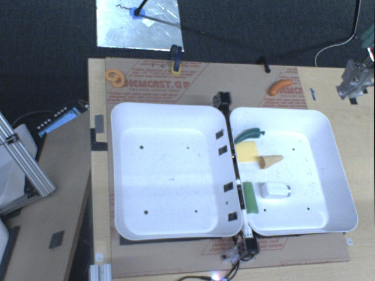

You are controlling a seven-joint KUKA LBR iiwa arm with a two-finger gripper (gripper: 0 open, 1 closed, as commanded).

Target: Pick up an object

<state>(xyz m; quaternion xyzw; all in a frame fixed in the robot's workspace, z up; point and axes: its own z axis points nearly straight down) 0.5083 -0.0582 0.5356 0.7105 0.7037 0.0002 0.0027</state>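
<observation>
1. Gripper: parked at the frame's right edge, above and outside the right bin; whether it is spread or closed cannot be told; nothing visibly held.
2. Candidates, all down-left of the gripper along the bin's left side: green pepper, yellow block, cone, white object, green stick.
3. Step, as judged: pre-approach.
4. Next move calls for: travel over one item, then descent. The cone lies clearest of its neighbours.
</observation>
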